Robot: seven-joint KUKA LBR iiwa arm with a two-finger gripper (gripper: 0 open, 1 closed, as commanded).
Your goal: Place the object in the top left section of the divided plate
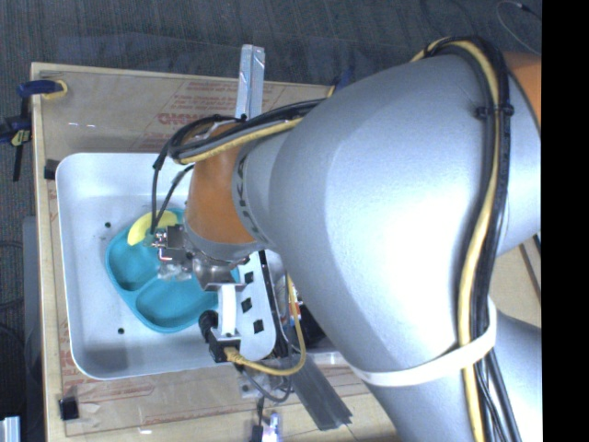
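Note:
A blue divided plate [147,284] lies in the left white bin [83,247], partly covered by the arm. A yellow object [144,227] rests at the plate's upper edge, in its top section, just left of the wrist. The arm's orange band [216,201] and grey wrist hang directly over the plate's right half. The gripper [175,256] points down at the plate beside the yellow object; its fingertips are hidden by the wrist hardware.
The large grey arm covers the right bin and most of the bench's right side. A white bracket with cables [248,316] hangs off the wrist over the bin's lower right. Bare bin floor lies left of and below the plate.

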